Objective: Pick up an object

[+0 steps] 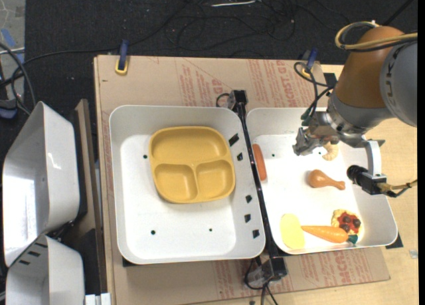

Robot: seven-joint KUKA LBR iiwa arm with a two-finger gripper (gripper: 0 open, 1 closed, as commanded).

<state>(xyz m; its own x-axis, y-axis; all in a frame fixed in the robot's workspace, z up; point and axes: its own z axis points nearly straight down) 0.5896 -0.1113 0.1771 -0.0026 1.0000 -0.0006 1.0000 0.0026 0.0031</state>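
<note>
Drumstick (324, 179) lies just below the tool (309, 143) in the right bin (279, 124).

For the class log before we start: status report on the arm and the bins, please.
Pincer low over right bin, top end. Toy drumstick, carrot, sausage all lying loose. Yellow divided plate in left bin. Nothing blocking.

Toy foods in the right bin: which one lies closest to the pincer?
The small cream piece, right beside the pincer. The chicken drumstick, sausage, carrot and yellow slice lie farther off.
</note>
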